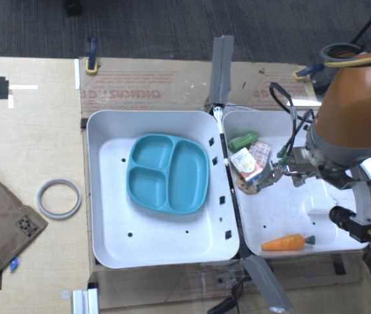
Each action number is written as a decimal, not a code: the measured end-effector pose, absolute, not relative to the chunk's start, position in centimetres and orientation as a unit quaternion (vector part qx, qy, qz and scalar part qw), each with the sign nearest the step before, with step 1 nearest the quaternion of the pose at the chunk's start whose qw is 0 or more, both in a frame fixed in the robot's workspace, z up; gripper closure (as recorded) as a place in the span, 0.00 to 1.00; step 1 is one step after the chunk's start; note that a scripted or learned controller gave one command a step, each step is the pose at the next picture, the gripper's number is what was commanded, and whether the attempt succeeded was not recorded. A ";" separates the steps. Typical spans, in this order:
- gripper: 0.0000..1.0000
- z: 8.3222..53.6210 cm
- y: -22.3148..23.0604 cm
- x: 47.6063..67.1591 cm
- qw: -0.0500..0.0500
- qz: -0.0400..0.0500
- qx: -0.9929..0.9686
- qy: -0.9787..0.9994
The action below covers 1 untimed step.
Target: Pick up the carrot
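Observation:
The orange carrot [283,243] with a green stub end lies flat near the front edge of the right bin [290,208]. My gripper [268,177] hangs low over the left middle of that bin, well behind the carrot and to its left. It is right beside a pile of small packets [250,161], not over the carrot. The arm's orange band [358,103] and grey wrist cover the right part of the bin.
A green vegetable [243,140] lies at the back left of the right bin, with a brown item [246,186] under the packets. The left bin [106,195] holds a teal divided plate [169,173]. A tape ring [59,197] lies on the bench at the left.

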<state>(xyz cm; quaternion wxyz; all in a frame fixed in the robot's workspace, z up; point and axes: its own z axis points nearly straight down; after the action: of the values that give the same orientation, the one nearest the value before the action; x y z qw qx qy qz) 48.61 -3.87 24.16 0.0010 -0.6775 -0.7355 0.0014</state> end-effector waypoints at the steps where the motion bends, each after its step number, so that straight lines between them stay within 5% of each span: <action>1: 0.00 19.0 -8.5 47.7 0.001 0.001 -0.681 -0.732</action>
<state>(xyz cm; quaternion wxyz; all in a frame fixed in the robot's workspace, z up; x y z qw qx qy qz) 47.71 -8.53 19.02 0.0014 -0.6812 -0.7321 0.0014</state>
